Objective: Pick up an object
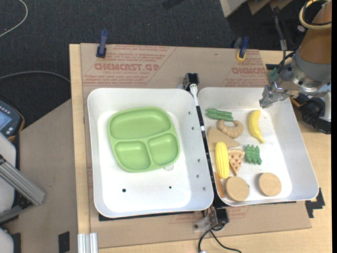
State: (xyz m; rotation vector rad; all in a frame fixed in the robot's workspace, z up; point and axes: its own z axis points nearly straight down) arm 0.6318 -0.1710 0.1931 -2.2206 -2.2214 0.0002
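The right bin (295, 141) holds several toy foods. There is a yellow banana (256, 125), a green bean pod (218, 114), a tan pretzel ring (230, 127), a corn cob (221, 159), a pizza slice (236, 162), a green leafy piece (253, 155) and two round tan discs (237, 188) (269, 184). My gripper (269, 98) hangs over the bin's far right corner. It is just up and right of the banana's top end, and nothing is visibly held.
In the left bin (100, 183) lies a green divided plate (143, 138). A black cable strip (199, 120) runs along the seam between the bins. Blue clamps (102, 42) (242, 47) grip the board's far edge. The arm's body (315, 62) looms at the right.
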